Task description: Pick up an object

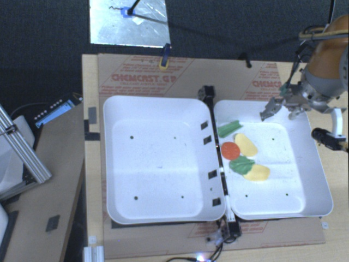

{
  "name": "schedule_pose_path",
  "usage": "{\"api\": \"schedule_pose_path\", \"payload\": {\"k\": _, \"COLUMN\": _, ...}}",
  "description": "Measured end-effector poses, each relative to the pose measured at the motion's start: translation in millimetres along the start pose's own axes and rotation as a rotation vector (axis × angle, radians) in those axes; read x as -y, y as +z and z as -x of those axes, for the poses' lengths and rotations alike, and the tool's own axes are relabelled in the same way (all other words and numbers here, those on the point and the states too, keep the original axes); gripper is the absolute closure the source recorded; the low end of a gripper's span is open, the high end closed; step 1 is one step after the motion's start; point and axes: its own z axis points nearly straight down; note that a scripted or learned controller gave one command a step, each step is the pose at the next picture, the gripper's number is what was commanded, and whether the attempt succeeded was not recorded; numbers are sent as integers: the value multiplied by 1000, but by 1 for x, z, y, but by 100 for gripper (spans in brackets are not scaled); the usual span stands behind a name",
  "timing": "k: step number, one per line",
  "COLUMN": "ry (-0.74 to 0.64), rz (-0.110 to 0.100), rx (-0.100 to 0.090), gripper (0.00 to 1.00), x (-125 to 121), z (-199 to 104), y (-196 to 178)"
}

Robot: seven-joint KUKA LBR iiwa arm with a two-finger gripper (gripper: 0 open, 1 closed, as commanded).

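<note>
A dark, speckled floor (49, 31) spreads beyond the far edge of the counter (305, 239), which is pale wood. A brown cardboard sheet (142, 75) printed with red lettering covers most of the counter. On the floor past the counter's far-left corner lies a shiny silver square plate (109, 15), catching the light. Off the counter's left edge stands a lighter side table (54, 168), with a ribbed aluminium rail (22, 152) lying aslant across it.

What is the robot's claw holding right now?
Nothing. The gripper hangs over the right bin's far edge, apart from the toy pieces lying in that bin.
</note>
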Motion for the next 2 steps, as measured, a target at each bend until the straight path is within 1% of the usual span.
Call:
{"api": "schedule_pose_path", "payload": {"k": 1, "ry": -4, "rz": -9, "rx": -4, "gripper": 0, "x": 26, "z": -50, "y": 110}}
{"api": "schedule_pose_path", "payload": {"k": 2, "ry": -1, "rz": 2, "rx": 0, "gripper": 0, "x": 20, "z": -45, "y": 103}}
